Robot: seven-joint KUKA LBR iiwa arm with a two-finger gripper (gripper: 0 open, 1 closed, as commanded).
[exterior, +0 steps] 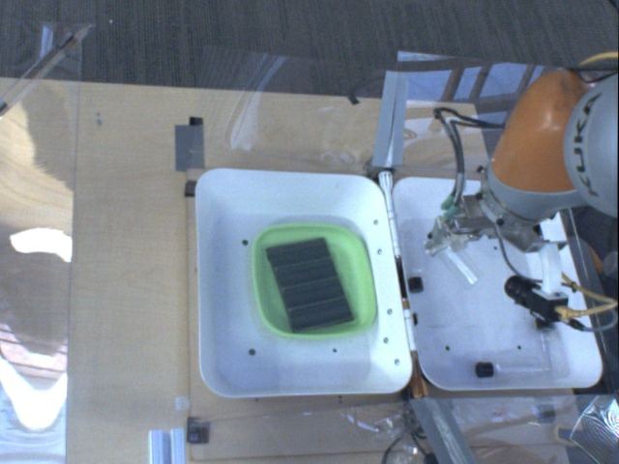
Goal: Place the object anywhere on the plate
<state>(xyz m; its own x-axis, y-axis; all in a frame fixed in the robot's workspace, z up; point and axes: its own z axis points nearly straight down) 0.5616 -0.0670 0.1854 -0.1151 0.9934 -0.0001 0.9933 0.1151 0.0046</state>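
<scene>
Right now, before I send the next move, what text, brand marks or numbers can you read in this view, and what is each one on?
"KU": large dark letters on the grey arm casing at the right edge, cut off by the frame.
Green plate, dark grey ridged block lying on it, and both white bins: no readable text.

Dark ribbed block, apparently flat, lies on green plate.

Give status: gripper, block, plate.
Gripper over right bin. Dark block lying on green plate, left bin. Nothing blocking.
</scene>
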